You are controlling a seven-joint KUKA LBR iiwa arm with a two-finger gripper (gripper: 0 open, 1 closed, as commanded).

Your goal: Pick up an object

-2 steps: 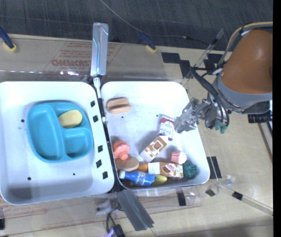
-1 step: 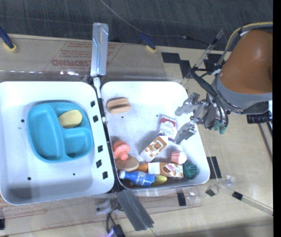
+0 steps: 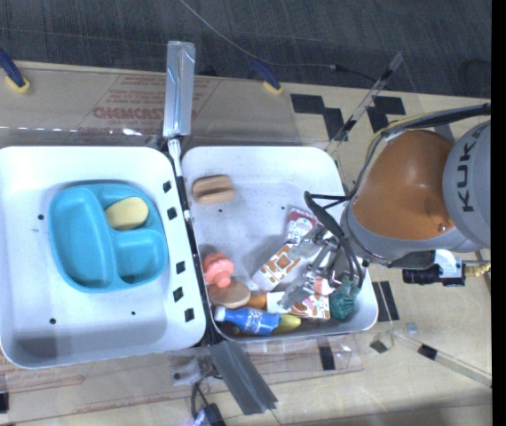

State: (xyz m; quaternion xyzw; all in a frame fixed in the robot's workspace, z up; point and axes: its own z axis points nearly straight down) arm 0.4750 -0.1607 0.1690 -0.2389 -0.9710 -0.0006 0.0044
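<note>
My gripper point(image 3: 320, 269) is low in the right bin point(image 3: 253, 162), over a heap of small things near its front right corner. Below it lie red and white snack packets point(image 3: 280, 260), with another packet point(image 3: 302, 226) just behind. A teal object point(image 3: 344, 302) sits at the bin's right wall. Along the front wall lies a blue bottle point(image 3: 247, 320) with a yellow piece point(image 3: 289, 321) and an orange piece point(image 3: 257, 300) beside it. A pink toy point(image 3: 217, 269) rests by the left wall. A brown bun point(image 3: 213, 187) lies alone at the back.
The left bin point(image 3: 22, 327) holds a blue divided tray point(image 3: 89, 238) with a yellow lump point(image 3: 127, 212) in its back compartment. The arm's orange band point(image 3: 404, 189) hangs over the right bin's right rim. A metal post point(image 3: 178, 87) stands at the back between the bins.
</note>
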